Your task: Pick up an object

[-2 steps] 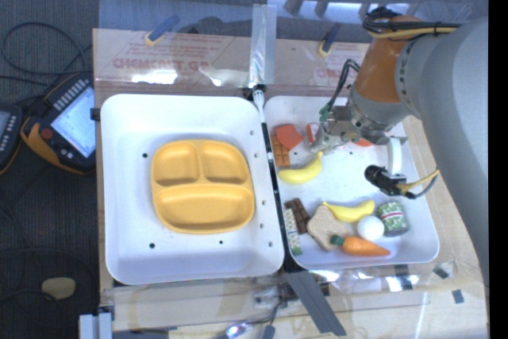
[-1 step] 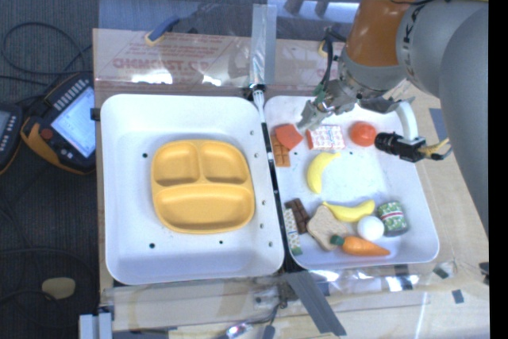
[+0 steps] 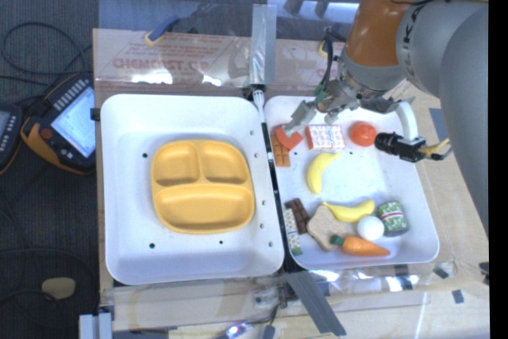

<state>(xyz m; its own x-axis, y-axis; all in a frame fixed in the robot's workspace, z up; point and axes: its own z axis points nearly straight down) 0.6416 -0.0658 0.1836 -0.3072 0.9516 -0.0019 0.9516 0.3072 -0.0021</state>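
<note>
My gripper (image 3: 317,115) hangs over the back left part of the right bin (image 3: 421,194). Its fingers (image 3: 300,117) are spread open with nothing between them. Just below the fingertips lie an orange-red block (image 3: 284,140) and a white packet with red checks (image 3: 325,137). A red tomato (image 3: 363,133) sits to their right. Further forward lie a yellow crescent (image 3: 318,171), a banana (image 3: 350,209), a bread slice (image 3: 324,228), a white egg (image 3: 370,228), a green can (image 3: 392,218), a carrot (image 3: 365,247) and a brown bar (image 3: 297,213).
The left bin (image 3: 127,131) holds a yellow divided plate (image 3: 202,185). A black part of the arm (image 3: 397,144) juts over the right bin's back right. A raised divider (image 3: 268,171) separates the two bins. A handheld pendant (image 3: 67,123) lies off the bench at the left.
</note>
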